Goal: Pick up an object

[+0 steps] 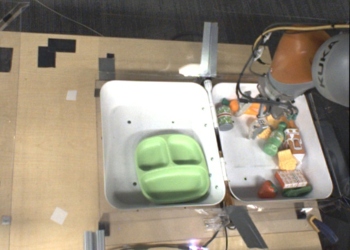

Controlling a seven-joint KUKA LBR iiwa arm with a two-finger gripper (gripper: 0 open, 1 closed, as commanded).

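Claw [268,116]: low in the right bin [240,172] among toy groceries; spread or pressed together, cannot tell. Green bottle [273,140] lay just below it, small can [224,117] to its left. Advised: centre on one item, clear of neighbours, before pinching.

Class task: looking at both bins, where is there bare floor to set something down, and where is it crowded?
Left bin: bare behind and left of the green tray. Right bin: bare strip between the can and the tomato. Crowded along its right side, under the hand.

One fixed overhead camera, seemingly mid-distance, slants down on both bins [164,93].
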